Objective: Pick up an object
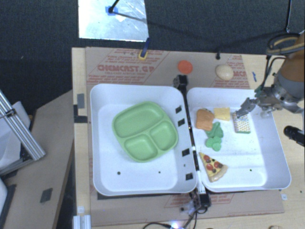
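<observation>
The right bin holds several toy foods: an orange bread piece, a yellow cheese square, a green leafy piece, a pizza slice and a small checkered block with a green edge. My gripper reaches in from the right. It hangs just over the top end of the checkered block, near the bin's back right. I cannot tell whether it touches the block.
A green divided plate lies in the left bin. Behind the bins, an orange disc and a beige egg rest on the cardboard. A black divider with clips runs between the bins.
</observation>
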`<state>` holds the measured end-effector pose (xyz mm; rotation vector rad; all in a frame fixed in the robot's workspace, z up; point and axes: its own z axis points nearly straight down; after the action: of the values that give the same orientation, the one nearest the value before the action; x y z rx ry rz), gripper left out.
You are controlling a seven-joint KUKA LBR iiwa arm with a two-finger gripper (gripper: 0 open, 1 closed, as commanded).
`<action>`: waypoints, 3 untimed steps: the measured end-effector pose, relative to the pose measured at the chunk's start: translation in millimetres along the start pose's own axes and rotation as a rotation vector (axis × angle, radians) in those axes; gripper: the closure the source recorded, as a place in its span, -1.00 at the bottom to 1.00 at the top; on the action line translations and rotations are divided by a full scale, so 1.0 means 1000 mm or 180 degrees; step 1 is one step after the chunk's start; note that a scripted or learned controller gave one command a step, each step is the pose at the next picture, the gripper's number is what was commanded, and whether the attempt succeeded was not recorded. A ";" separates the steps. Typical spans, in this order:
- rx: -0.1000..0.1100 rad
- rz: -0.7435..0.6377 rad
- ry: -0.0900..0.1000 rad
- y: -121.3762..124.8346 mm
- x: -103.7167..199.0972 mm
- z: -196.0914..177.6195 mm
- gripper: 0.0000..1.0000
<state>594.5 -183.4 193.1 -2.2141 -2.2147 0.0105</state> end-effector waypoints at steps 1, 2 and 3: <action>-0.0041 -0.0010 -0.0009 0.003 0.000 -0.008 -1.00; -0.0032 -0.0007 -0.0005 -0.002 0.009 0.041 -1.00; -0.0054 -0.0006 -0.0020 0.005 0.007 0.099 -1.00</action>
<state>597.9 -176.0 94.1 -2.2236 -2.2286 -0.0013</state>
